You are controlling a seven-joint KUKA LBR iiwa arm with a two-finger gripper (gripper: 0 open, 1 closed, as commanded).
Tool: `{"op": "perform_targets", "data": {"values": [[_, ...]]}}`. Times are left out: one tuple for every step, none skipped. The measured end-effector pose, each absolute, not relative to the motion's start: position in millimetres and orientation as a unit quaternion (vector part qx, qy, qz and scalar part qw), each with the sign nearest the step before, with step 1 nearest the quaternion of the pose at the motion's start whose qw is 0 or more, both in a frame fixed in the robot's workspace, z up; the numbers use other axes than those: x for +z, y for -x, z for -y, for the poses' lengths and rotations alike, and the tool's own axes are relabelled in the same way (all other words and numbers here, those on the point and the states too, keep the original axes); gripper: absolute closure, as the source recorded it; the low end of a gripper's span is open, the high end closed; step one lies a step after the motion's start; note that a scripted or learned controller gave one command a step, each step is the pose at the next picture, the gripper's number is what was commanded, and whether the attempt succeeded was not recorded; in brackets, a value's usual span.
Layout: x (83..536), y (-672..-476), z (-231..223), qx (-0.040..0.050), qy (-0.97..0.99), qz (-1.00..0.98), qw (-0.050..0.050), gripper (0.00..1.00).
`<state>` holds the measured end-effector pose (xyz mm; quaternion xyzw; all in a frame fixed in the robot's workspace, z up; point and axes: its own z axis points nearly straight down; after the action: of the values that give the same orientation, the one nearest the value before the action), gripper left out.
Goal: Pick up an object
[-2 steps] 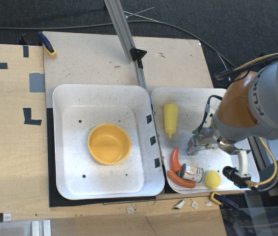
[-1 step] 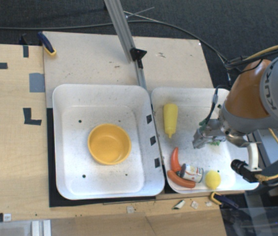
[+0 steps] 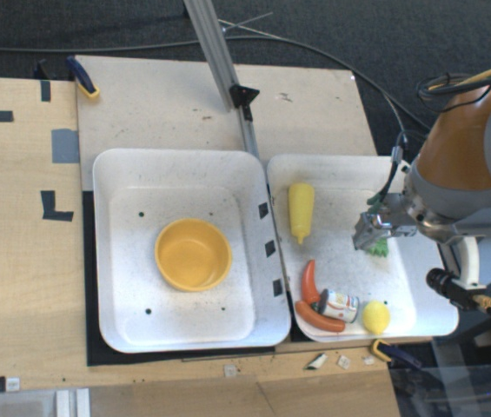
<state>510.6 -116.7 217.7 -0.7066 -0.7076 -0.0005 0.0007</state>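
In the right bin [image 3: 401, 170] my gripper [image 3: 370, 234] hangs low at the right-hand side, directly over a small green object [image 3: 379, 248] that pokes out just below it. Whether that green piece is held cannot be made out. A yellow squeeze bottle [image 3: 301, 211] lies to the left of the gripper. Near the bin's front edge lie a thin red pepper [image 3: 310, 279], an orange-red sausage [image 3: 318, 319], a small white jar with a red label [image 3: 339, 303] and a yellow lemon [image 3: 375, 317].
The left bin [image 3: 115, 181] holds a yellow bowl [image 3: 193, 254] near its middle. A grey metal pole [image 3: 215, 42] slants down from the top to the gap between the bins. The arm's orange band [image 3: 458, 142] looms over the right bin's right rim.
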Motion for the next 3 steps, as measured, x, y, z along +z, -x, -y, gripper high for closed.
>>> {"op": "perform_targets", "data": {"values": [[218.1,-509.9,116.1,0.0017,0.707,0.708,0.002,1.0],[226.0,-506.0,65.1,0.0017,0.705,0.709,0.004,1.0],[218.7,-498.9,16.6,0.0033,0.705,0.709,0.005,1.0]]}}
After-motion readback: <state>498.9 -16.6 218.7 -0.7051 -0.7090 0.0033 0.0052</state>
